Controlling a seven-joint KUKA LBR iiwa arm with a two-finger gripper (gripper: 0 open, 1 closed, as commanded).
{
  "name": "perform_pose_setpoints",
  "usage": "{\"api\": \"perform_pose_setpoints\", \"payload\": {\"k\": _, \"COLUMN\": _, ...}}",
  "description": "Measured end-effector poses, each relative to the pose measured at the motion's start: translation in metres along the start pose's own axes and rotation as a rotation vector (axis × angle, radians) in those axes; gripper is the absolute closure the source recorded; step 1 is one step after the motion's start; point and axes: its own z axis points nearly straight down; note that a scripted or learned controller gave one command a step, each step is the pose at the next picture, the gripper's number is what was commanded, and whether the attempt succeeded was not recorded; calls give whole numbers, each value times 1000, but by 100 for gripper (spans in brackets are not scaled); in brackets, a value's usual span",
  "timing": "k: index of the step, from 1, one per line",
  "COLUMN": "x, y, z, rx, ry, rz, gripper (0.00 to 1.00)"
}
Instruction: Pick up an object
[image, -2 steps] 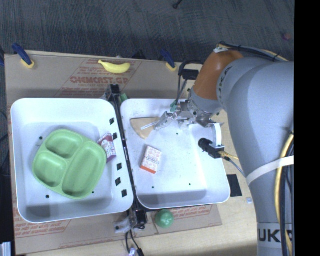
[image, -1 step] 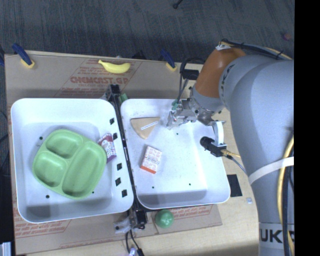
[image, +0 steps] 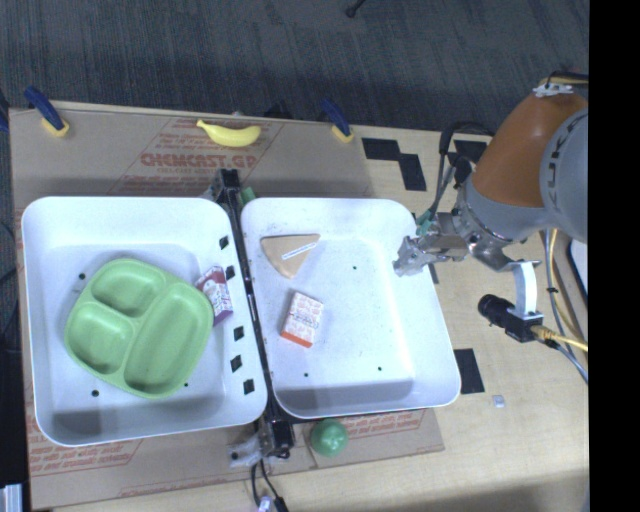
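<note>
Red print reading "CHEMCAST GP" runs across the cardboard sheet (image: 160, 160) at the upper left of the frame, just below the yellow banana (image: 229, 131). Print on the small orange-and-white box (image: 302, 318) is too small to read.

Even overhead light, soft shadows, slight blur.

The right bin (image: 430, 345) has open floor around a tan wedge (image: 288, 250) and a small carton (image: 302, 319), while a green divided plate (image: 138, 325) crowds the left bin (image: 40, 300) beside a small packet (image: 215, 294).
</note>
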Motion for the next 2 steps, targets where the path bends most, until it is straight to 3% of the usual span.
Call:
{"api": "perform_pose_setpoints", "payload": {"k": 1, "x": -4, "y": -29, "z": -34, "rx": 0, "ry": 0, "rz": 0, "gripper": 100}}
{"api": "perform_pose_setpoints", "payload": {"k": 2, "x": -4, "y": -83, "z": -1, "rx": 4, "ry": 2, "rz": -2, "gripper": 100}}
